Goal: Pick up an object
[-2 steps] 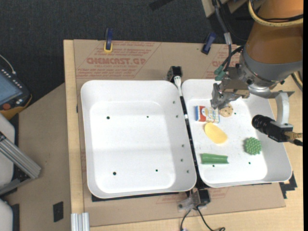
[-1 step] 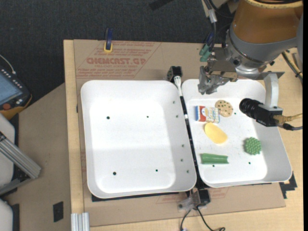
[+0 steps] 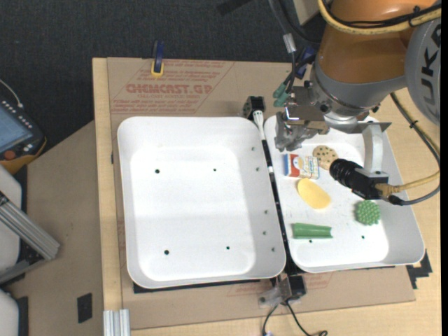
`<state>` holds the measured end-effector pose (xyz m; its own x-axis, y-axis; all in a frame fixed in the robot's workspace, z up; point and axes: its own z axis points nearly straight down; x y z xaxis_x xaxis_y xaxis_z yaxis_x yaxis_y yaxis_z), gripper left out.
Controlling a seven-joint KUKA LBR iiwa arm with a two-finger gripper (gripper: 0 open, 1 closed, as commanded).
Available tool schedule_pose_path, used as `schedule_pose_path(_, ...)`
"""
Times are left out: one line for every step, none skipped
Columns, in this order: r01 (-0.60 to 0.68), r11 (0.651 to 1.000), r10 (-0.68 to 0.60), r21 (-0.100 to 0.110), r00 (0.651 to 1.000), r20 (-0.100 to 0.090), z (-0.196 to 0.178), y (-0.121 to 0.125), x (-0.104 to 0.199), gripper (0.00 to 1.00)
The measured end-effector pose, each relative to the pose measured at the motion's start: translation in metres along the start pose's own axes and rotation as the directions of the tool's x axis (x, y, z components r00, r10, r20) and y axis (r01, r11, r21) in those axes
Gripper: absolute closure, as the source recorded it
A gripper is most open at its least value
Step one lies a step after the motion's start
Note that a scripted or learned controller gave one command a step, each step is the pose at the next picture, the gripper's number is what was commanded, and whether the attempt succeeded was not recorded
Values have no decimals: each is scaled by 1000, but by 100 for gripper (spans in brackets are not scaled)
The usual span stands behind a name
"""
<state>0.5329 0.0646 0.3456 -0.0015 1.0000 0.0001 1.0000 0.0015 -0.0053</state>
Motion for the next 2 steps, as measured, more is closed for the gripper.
schedule_pose_path(-3,1000,3,-2,1000,-1,-1,-27,-4,100)
schedule_pose_path(0,1000,0,-9,1000,-1,-22,-30,9,100)
